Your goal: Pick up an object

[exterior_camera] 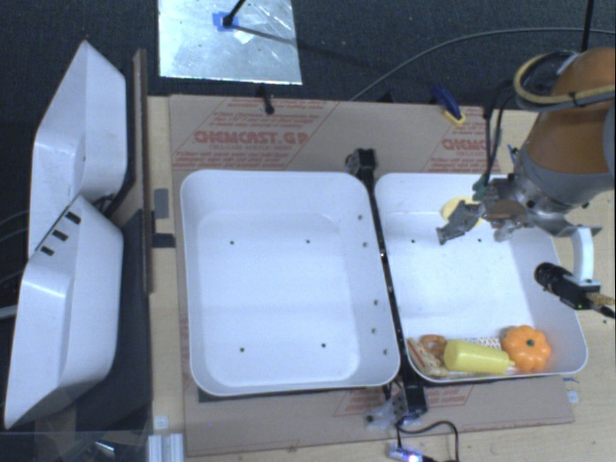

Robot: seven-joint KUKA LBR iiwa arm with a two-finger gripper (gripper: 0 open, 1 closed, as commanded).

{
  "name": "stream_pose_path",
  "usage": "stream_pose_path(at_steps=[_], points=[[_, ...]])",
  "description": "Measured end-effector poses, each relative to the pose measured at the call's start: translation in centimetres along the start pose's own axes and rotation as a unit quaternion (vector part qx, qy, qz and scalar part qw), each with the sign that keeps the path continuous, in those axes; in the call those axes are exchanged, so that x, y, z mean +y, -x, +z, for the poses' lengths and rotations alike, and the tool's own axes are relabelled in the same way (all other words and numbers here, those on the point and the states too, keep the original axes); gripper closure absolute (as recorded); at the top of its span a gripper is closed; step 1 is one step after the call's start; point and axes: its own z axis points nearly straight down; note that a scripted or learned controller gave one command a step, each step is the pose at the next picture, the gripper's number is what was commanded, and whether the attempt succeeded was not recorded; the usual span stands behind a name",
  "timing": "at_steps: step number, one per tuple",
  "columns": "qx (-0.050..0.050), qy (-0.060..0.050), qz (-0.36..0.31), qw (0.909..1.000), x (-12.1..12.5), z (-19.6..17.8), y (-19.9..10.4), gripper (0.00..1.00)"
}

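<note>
While the task names no particular object, the nearest candidate is a small pale yellow piece (pixel 454 206) lying at the far side of the right bin (pixel 481 287), right beside the gripper (pixel 460 221). It touches or nearly touches the gripper tip; from this slant I cannot tell whether it sits between the tips or just behind them. Whether the gripper is spread or closed cannot be told either: it reads as a dark, blurred shape against the white floor.

Other candidates lie well apart, crowded along the near wall of the same bin: an orange pumpkin-shaped toy (pixel 526 346) in the near right corner, a yellow elongated piece (pixel 474 357) just left of it, and a small tan, pretzel-like item (pixel 429 348) at the near left corner. These three touch or almost touch one another.

The left bin (pixel 279 277) shows a bare white floor. The arm (pixel 568 133) reaches in from the right, its orange band above the wrist.

Judgement on doing the step well:
- Stick with the pale yellow piece; it stands alone, clear of the clutter.
- Centre the gripper over it before descending, since it lies close to the far wall and an off-centre close could push it against that wall.
- Close only once low enough to straddle it.
- Lift straight up and check the piece rises with the gripper.
</note>
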Motion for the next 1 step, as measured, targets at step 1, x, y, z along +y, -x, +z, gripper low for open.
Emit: stream_pose_path(at_steps=[1], points=[[0.000,-0.004,0.001,1.0000,-7.12,7.56,-0.32,0.00]])
